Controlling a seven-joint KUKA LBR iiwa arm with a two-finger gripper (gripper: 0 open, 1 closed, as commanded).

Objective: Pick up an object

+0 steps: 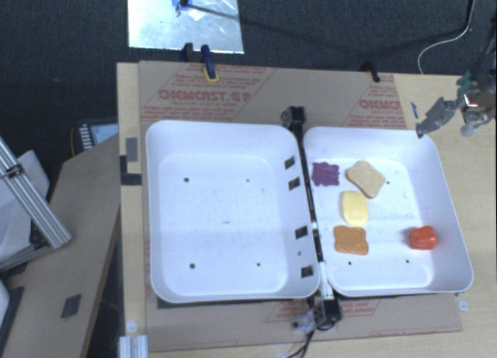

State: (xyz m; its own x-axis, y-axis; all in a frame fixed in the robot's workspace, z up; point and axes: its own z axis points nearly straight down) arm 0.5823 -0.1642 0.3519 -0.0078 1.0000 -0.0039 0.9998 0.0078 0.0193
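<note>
Gripper sits at the right edge, above the right bin's far right corner, nothing between its fingers; can't tell if jaws are apart or together. Right bin holds five items: purple piece near the divider; tan bread slice just beside it; yellow piece below; orange-brown toast nearer still; red item well apart, right side.

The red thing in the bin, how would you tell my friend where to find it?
Look at the right-hand white bin of the two. Along its right side, near the front, sits a small red object, alone. The other pieces cluster by the divider and are purple, tan, yellow and orange-brown; it is the only red one.
</note>
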